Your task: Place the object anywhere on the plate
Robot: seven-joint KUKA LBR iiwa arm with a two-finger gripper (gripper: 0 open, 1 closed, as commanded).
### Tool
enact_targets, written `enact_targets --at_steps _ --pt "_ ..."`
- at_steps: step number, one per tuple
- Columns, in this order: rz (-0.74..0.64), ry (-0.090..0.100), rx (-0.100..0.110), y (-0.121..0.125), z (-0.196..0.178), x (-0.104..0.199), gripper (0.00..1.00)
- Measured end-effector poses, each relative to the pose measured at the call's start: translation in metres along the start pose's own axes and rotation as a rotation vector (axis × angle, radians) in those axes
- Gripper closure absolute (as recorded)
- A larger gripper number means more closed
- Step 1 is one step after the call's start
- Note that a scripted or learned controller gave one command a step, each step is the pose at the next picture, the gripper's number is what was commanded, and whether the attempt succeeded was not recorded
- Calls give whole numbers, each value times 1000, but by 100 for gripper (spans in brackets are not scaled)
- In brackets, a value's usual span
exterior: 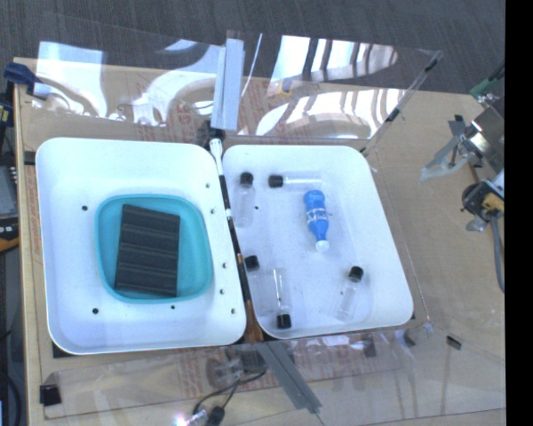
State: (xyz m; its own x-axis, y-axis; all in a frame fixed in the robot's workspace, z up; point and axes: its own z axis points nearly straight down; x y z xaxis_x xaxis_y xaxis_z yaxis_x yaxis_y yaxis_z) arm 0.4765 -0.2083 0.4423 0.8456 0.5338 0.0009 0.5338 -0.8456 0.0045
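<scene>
A teal square plate (196, 257) sits in the middle of the left white bin (64, 238). A dark grey ribbed block (147, 249) lies flat on the plate, slightly left of its centre. In the right white bin (384, 238) a small blue bottle (315, 215) with a white cap lies on its side. Several clear vials with black caps are scattered around it, among them one at the back (292, 182), one at the front right (348, 292) and one at the front (281, 302).
Clear acrylic panels (338, 87) stand behind the bins and reflect light. Metal brackets and clamps (476, 149) sit on the bench at the right. Cables and a metal strut (249, 382) lie along the front edge.
</scene>
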Motion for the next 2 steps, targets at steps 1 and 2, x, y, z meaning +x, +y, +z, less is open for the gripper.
enact_targets --at_steps 1,2 --pt "127 0 -1 3 0 -2 0" --pt "126 0 -1 3 0 -1 0"
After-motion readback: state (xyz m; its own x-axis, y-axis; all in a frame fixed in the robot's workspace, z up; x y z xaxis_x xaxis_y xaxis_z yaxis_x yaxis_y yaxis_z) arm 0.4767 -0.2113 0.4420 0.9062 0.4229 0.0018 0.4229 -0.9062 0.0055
